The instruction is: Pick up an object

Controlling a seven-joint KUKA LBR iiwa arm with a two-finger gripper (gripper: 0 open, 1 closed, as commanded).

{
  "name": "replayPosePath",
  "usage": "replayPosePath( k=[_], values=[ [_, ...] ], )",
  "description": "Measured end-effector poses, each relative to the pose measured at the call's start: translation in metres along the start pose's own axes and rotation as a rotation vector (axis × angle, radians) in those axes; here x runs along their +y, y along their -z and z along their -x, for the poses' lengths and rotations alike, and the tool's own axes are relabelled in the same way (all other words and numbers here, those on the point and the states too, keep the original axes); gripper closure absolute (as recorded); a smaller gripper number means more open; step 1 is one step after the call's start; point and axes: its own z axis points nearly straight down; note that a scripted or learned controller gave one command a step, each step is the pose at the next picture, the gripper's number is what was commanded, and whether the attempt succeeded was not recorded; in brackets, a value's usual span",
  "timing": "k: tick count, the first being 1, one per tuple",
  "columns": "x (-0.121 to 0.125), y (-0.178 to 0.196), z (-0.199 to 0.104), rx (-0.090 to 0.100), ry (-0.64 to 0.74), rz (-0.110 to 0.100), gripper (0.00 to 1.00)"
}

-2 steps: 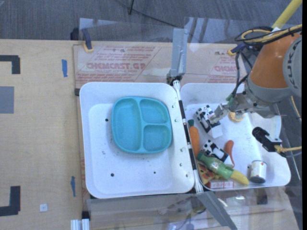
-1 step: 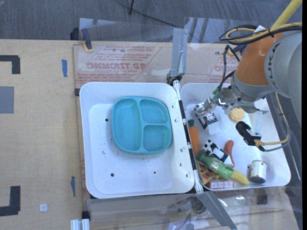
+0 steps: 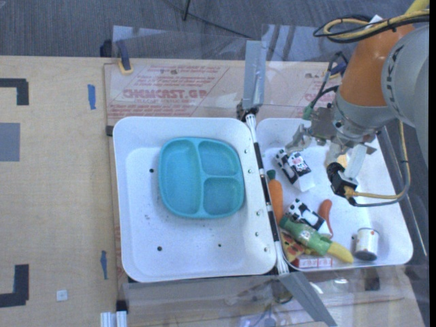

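My gripper (image 3: pixel 332 144) hangs over the upper part of the right bin (image 3: pixel 395 203), below the arm's orange band. Just to its left and below it lies a small black-and-white cow-patterned toy (image 3: pixel 293 165). An orange carrot (image 3: pixel 275 197) lies along the bin's left wall. A second black-and-white toy (image 3: pixel 304 215) and a red pepper (image 3: pixel 325 212) lie lower down. Near the front lie a green bottle with a yellow end (image 3: pixel 317 240) and a small silver can (image 3: pixel 366 244). I see nothing held in the gripper.
A teal divided plate (image 3: pixel 202 177) sits in the left bin (image 3: pixel 133 203). A ridge separates the two bins. A yellow-and-black cable loops from the arm over the right bin's middle. A metal bracket (image 3: pixel 253 77) stands behind the bins.
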Motion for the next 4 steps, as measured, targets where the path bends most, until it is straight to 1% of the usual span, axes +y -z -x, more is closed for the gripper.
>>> replayPosePath(
  k=[1,2,3,4],
  values=[
    [-0.004,-0.090,0.030,0.001,0.087,-0.001,0.00],
    [0.027,-0.061,0.017,0.000,-0.036,0.000,0.00],
    [0.023,0.000,-0.033,0.000,-0.312,-0.002,0.00],
    [0.023,0.010,-0.035,-0.002,-0.307,-0.001,1.00]
  ],
)
